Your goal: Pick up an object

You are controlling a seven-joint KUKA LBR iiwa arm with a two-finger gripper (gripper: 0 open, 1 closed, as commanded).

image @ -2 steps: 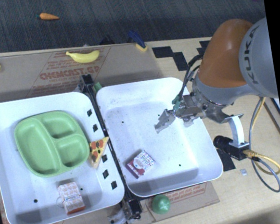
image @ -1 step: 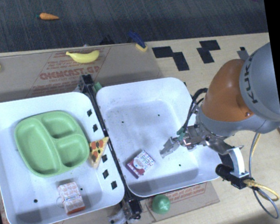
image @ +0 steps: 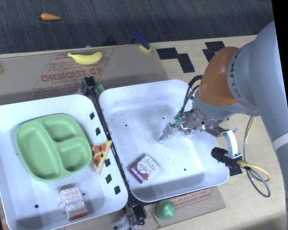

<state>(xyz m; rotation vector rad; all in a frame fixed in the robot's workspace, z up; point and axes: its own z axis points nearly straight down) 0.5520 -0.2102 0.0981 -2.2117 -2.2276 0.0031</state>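
Camera view, looking down at a slant: the grey arm with its orange band reaches in from the right, and its gripper (image: 167,133) hangs over the right-hand white bin (image: 146,92) with its jaws spread, nothing between them. The nearest candidate, a small red-and-white flat packet (image: 144,168), lies on that bin's floor just below and left of the fingertips, apart from them, so a short descent toward it seems likeliest.

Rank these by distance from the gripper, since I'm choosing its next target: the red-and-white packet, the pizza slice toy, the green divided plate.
From the gripper:
1. Red-and-white packet, same right bin, toward its front.
2. Pizza slice toy, left bin, by the divider.
3. Green divided plate, left bin's middle.
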